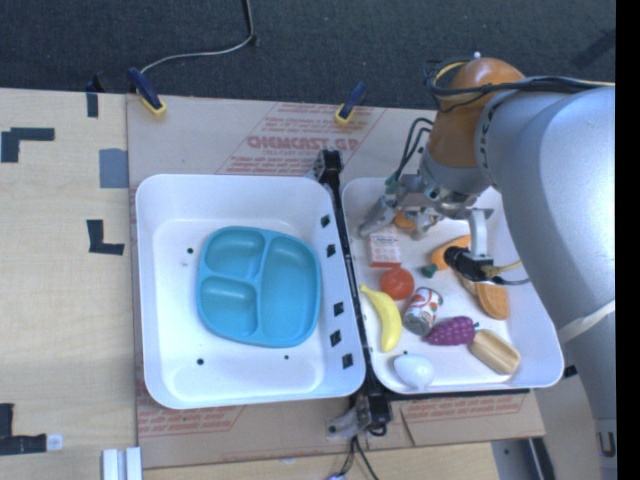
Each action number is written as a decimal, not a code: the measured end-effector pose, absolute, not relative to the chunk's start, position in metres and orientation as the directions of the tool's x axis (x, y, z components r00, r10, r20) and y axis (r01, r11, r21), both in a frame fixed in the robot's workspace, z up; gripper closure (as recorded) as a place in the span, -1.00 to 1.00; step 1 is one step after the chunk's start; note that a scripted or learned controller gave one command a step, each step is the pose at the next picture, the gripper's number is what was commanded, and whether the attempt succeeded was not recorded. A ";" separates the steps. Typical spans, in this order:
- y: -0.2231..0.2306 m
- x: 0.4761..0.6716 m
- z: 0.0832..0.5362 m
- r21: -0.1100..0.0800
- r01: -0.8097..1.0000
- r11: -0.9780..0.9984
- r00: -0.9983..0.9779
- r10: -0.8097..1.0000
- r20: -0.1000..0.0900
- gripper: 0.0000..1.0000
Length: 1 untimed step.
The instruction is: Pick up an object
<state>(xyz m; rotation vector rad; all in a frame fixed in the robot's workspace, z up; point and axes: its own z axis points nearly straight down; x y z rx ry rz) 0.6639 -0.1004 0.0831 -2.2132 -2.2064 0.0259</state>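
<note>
So from where I'm standing, the big grey arm (560,168) comes in from the right and hangs over the right bin (535,373), with its orange band sitting just above the wrist. The tabletop (60,268) carries both white bins side by side. The left bin (160,298) has a blue divided plate (258,286) lying flat in it, and that's it over there.

All the pickable stuff is in the right bin: a banana (384,318), a bread-roll-looking thing (495,351), a bunch of purple grapes (450,331), a small can (422,309), a red tomato (396,283), a white egg-shaped piece (412,370) and a little carton (384,249) up near the back.

The claw (400,211) is down low at the far end of that bin, just beside the carton. Honestly the wrist hardware and cables blur together there, so I can't tell how far apart it's set or whether it has anything in it.

My read: this is the reach/descend step, nothing lifted yet. Next it probably needs to line up square over one item, likely the carton, close firmly, then lift straight up without bumping the tomato.
</note>
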 end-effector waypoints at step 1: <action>-0.099 0.664 0.083 -0.023 1.000 -0.005 0.005 1.000 -0.003 -1.00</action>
